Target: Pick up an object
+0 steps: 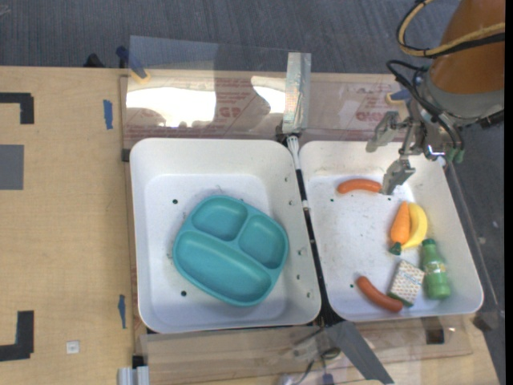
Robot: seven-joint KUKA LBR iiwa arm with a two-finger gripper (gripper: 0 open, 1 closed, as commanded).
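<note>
My gripper [390,157] hangs over the back of the right bin [345,299], open with nothing between its fingers. One fingertip [397,176] is just right of an orange-red sausage [358,186] lying near the bin's back wall. Further forward on the right lie an orange carrot [399,224] against a yellow banana [416,224], then a green bottle [434,269]. A small patterned box [407,281] and a red sausage [379,293] rest at the front.
The left bin [152,175] holds a teal divided plate [232,249]. A clear panel with a taped upright post [296,95] stands behind both bins. The wooden bench [56,215] stretches to the left. The arm's orange band [473,30] is at the upper right.
</note>
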